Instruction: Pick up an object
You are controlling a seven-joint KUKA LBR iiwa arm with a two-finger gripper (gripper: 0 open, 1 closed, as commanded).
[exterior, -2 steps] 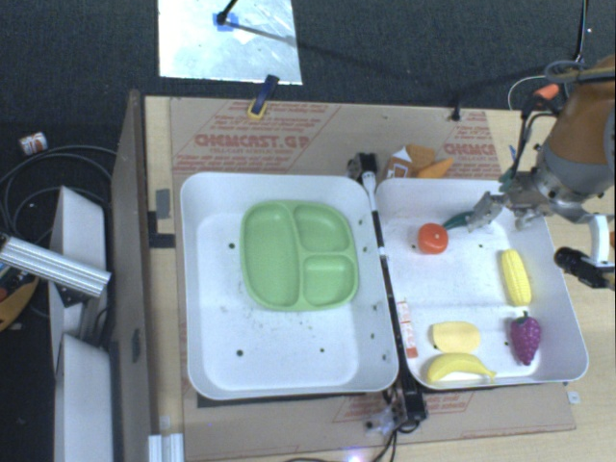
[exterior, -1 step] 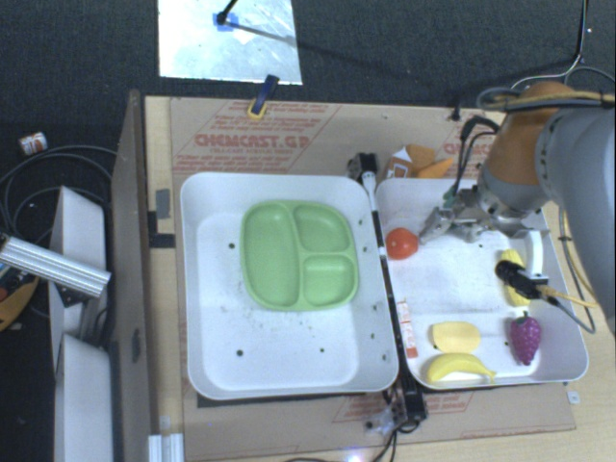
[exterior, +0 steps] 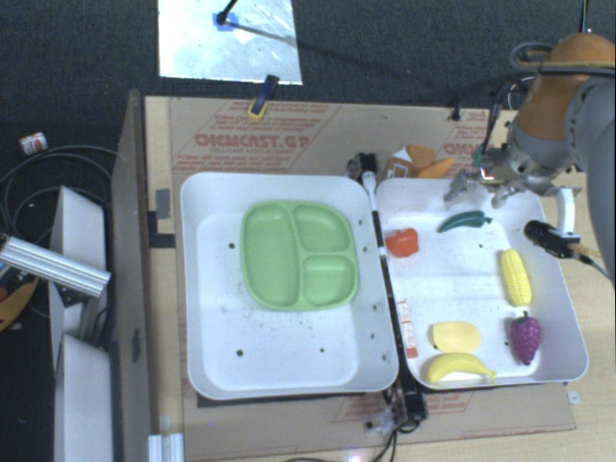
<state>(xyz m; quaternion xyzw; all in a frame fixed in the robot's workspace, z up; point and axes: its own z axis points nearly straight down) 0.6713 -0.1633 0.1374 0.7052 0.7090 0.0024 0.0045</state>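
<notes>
The right bin (exterior: 452,277) holds a dark green chili (exterior: 465,221), a red-orange pepper (exterior: 401,243), a corn cob (exterior: 516,277), a purple grape bunch (exterior: 525,339), a pale yellow lump (exterior: 454,336) and a banana (exterior: 459,367). My gripper (exterior: 478,191) hangs over the bin's back edge, just above and behind the chili. Its fingers (exterior: 455,189) stand apart with nothing between them.
A green divided plate (exterior: 295,255) lies in the left bin (exterior: 221,354). An orange item (exterior: 428,165) sits on the cardboard behind the right bin. A black part (exterior: 551,240) juts over the right bin's right rim. The arm (exterior: 568,94) fills the upper right.
</notes>
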